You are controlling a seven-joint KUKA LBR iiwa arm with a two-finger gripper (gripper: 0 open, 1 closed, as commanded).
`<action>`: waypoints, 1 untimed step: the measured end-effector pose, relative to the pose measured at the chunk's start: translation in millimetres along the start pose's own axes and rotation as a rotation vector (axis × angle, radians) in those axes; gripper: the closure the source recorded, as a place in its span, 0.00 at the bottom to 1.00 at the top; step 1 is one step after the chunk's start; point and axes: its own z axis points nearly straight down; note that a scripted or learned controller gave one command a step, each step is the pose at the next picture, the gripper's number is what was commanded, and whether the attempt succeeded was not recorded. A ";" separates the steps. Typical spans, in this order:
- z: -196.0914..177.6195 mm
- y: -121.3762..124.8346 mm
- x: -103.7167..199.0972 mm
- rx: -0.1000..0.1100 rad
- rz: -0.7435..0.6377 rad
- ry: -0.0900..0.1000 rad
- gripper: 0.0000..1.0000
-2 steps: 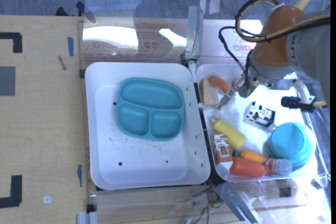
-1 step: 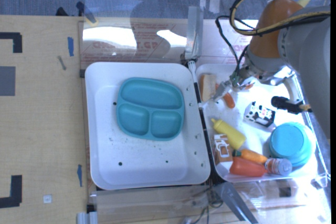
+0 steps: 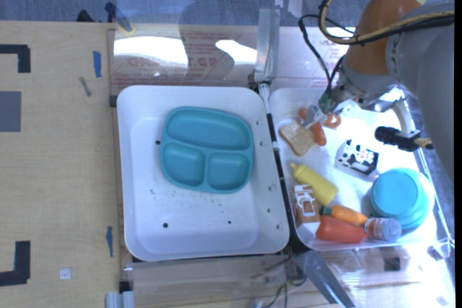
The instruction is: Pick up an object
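**Gripper low over the toast in the crowded right bin**

Nearest the camera, along the bottom edge of the right bin (image 3: pixel 426 155), lay a red pepper (image 3: pixel 339 230), a carrot (image 3: pixel 348 213) just above it and a small bottle (image 3: pixel 381 229) touching the pepper's right end. They were packed tight against the rim, probably because the bin was full and things had slid down its slope. Up from there sat a yellow mustard bottle (image 3: pixel 315 181), a small printed box (image 3: pixel 304 201) at its left, a blue bowl (image 3: pixel 397 198) at lower right, and a black-and-white block (image 3: pixel 357 157) in the middle.

At the upper left of that bin a slice of toast (image 3: pixel 297 136) lay flat, with something orange (image 3: pixel 320 132) at its right edge. The gripper (image 3: pixel 317 116) hung directly above this pair, coming in from the upper right, so the toast or the orange piece looked like the intended target. Whether the tool was released or clenched could not be told; nothing was visibly caught in it.

Left of centre, the other bin (image 3: pixel 137 177) held a blue divided plate (image 3: pixel 207 149), its three compartments bare.
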 end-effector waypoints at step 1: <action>-90.4 33.3 53.5 -0.010 0.066 0.004 1.00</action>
